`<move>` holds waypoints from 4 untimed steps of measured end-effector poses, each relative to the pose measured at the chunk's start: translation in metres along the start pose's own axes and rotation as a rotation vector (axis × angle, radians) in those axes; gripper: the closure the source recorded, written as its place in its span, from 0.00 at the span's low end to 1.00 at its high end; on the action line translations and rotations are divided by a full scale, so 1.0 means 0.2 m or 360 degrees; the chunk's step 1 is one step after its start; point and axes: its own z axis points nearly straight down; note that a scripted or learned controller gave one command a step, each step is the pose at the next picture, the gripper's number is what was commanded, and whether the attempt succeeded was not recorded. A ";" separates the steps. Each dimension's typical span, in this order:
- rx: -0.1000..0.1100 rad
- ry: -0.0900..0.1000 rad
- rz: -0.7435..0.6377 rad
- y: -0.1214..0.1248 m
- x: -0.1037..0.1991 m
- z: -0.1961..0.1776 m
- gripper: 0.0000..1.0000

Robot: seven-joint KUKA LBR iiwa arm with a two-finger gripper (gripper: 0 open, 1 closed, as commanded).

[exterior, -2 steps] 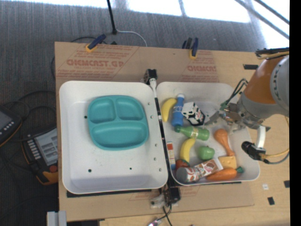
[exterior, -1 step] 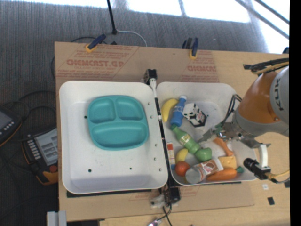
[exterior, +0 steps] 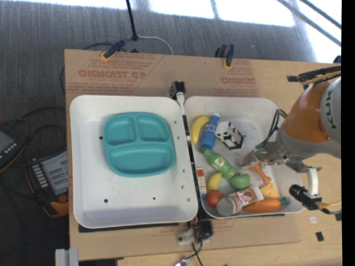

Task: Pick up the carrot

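I see the carrot (exterior: pixel 262 206) lying at the near edge of the right bin (exterior: pixel 252 102), not yet picked, and I cannot tell if the end effector (exterior: pixel 259 158) above is open.

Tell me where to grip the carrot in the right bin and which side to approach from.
Grip the carrot across its thick middle, coming straight down from above. It lies flat and lengthwise along the right bin's near wall, with a can touching its left end, so side approaches look blocked. The gripper is farther back.
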 end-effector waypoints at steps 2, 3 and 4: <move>0.0036 0.0008 0.0608 0.03 0.05 -0.11 1.00; 0.0030 0.0017 0.0125 0.09 -0.17 0.05 1.00; 0.0035 0.0013 0.0343 -0.15 -0.13 -0.12 1.00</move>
